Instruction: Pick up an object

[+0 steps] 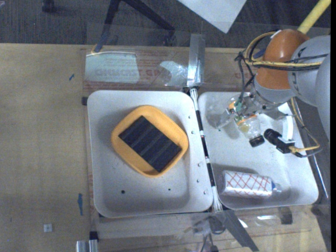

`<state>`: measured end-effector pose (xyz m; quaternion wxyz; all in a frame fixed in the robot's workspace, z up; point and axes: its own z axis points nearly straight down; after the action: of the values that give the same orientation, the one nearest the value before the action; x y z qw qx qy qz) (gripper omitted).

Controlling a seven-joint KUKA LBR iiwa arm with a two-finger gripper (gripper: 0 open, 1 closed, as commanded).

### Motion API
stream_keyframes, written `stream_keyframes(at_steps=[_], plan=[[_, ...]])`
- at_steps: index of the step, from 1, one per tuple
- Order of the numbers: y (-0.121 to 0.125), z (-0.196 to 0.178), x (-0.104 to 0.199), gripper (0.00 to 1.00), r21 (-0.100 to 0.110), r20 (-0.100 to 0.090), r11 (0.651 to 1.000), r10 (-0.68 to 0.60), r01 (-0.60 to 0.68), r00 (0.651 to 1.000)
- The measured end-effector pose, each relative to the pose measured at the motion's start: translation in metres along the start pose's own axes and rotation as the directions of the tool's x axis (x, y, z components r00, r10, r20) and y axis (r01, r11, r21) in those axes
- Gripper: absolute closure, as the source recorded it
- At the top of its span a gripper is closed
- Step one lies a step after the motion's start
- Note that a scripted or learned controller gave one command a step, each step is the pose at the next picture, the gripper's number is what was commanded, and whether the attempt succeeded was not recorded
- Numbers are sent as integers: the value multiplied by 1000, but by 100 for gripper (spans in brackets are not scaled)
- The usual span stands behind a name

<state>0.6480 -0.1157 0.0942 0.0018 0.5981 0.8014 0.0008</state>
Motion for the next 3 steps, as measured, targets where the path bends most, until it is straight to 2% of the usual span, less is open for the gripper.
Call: stream_keyframes(at_steps=[1, 3], plan=[[14, 7, -5, 0, 18, -7, 963, -270, 270, 963], [14, 8, -5, 0, 18, -8, 963, -270, 270, 963]])
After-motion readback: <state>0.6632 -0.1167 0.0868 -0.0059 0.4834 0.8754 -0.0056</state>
